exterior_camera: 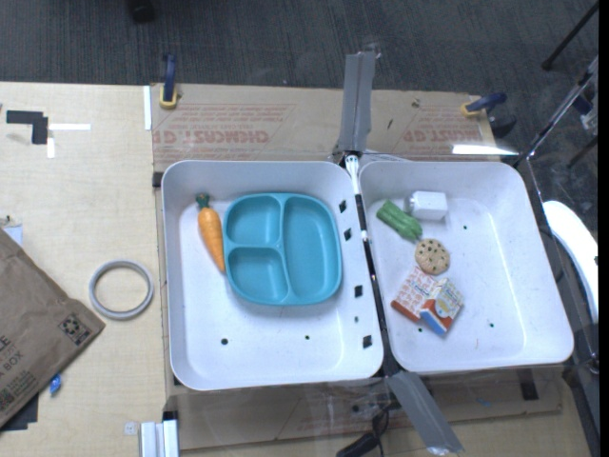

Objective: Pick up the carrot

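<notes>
On the table [86, 188], far left, a brown cardboard box [33, 327] lies beside a ring of tape [121, 288]. In the left bin [276, 360] the carrot [210, 233] lies along the left wall — green top pointing away, just beside a blue divided plate [284, 249], perhaps touching its edge. The right bin [495, 341] holds a green vegetable [398, 220], a small white box [428, 204], a cookie [431, 255] and a colourful packet [428, 303] — all near its left side.
</notes>
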Controlling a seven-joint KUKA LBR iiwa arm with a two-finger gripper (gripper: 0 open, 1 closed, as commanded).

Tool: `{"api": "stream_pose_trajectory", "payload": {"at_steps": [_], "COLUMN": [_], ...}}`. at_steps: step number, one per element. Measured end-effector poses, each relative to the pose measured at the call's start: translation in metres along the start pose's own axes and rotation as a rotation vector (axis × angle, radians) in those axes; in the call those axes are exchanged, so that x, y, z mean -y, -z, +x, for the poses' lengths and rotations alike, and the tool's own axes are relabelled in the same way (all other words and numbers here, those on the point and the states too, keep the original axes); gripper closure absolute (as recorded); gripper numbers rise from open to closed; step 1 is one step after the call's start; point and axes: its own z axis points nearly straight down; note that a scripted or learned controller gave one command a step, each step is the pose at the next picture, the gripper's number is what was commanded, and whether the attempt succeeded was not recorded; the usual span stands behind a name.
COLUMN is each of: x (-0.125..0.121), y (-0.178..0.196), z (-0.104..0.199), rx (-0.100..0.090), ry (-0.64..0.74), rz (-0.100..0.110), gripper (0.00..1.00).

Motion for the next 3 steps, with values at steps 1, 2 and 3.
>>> {"api": "stream_pose_trajectory", "payload": {"at_steps": [1,2,3], "x": [-0.002,0.049,0.063], "y": [-0.017,-0.006,-0.006], "z": [-0.021,-0.02,-0.019], "rx": [-0.001,-0.001,0.001], "ry": [0.347,0.582,0.789], "rz": [-0.006,-0.007,-0.009], "gripper": [1.0,1.0,1.0]}}
